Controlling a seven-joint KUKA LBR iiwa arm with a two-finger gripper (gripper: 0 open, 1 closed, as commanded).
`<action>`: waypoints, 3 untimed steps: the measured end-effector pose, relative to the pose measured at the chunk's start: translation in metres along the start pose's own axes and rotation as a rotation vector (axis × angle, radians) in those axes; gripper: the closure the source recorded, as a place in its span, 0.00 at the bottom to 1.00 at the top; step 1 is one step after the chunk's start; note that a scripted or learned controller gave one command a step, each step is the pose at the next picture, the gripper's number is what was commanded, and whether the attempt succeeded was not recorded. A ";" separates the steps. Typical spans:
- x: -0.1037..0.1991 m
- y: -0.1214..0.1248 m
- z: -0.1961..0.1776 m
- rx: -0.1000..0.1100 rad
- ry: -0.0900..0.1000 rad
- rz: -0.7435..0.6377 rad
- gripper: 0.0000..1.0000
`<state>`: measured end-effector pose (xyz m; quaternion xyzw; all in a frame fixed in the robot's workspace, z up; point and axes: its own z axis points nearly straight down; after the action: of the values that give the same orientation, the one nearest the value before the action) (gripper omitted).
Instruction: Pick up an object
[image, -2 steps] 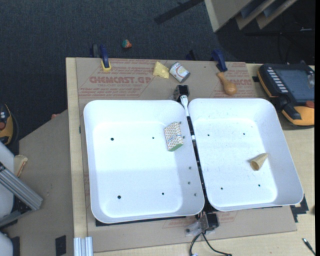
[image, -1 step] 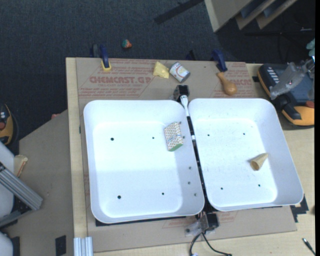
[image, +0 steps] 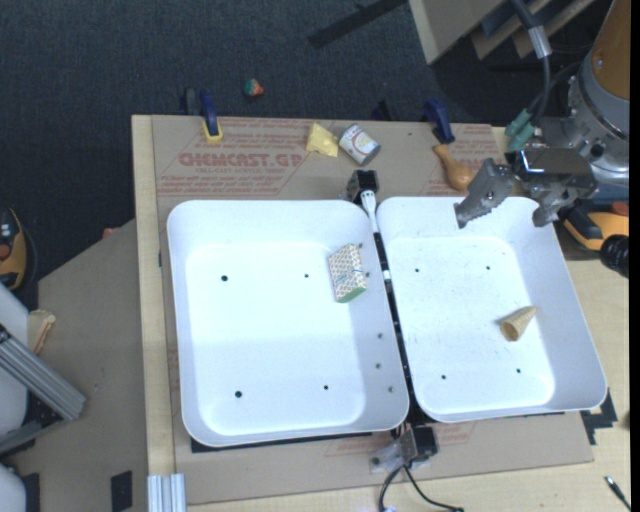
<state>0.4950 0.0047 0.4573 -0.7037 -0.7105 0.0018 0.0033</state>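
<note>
Well, the end effector (image: 512, 205) hangs spread open and empty above the right bin's (image: 560, 395) far rim, while the small tan cone (image: 517, 323), probably light and stiff, lies in that bin, best pinched across its wider end.

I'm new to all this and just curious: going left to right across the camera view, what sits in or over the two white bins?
Left bin → small patterned box near its right wall → right bin → tan cone-shaped piece; the gripper hangs over the right bin's far edge, nothing between its fingers.
</note>
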 end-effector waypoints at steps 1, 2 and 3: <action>-0.005 0.001 -0.014 -0.011 -0.002 0.009 1.00; 0.057 -0.016 0.096 0.006 -0.002 0.003 1.00; 0.132 -0.014 -0.028 -0.023 0.004 0.000 1.00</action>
<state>0.4795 0.1362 0.4860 -0.7035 -0.7106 -0.0077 -0.0032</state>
